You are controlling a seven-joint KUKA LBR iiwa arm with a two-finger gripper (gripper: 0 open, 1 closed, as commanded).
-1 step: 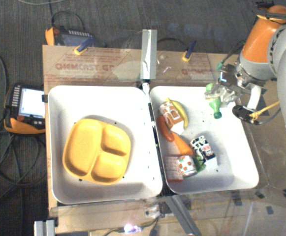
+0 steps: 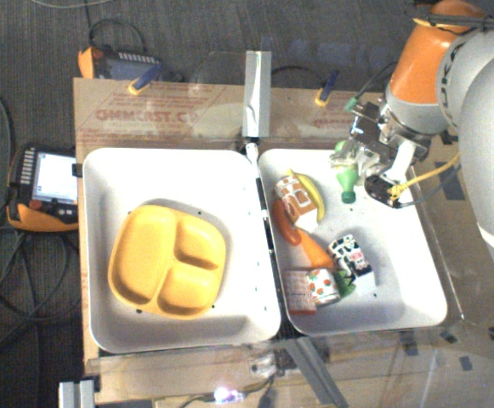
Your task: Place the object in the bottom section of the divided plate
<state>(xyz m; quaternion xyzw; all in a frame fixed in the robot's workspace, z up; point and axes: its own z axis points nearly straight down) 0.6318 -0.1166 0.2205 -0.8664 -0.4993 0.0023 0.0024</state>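
Two white bins sit side by side on the surface, seen from above. The gripper (image 2: 359, 155) hangs over the upper part of the right bin (image 2: 417, 262), and a green object (image 2: 346, 179) shows right at its tips; whether the gripper is clamped on it or merely above it cannot be told. Just left of the gripper lie a banana (image 2: 315, 195) and a small brown carton (image 2: 294, 195). Below it are a carrot (image 2: 302, 236), a black-and-white cow-patterned item (image 2: 349, 255) and a strawberry-printed carton (image 2: 313, 287). Far to the gripper's lower left, the yellow divided plate (image 2: 169, 259) rests in the left bin (image 2: 102, 194).
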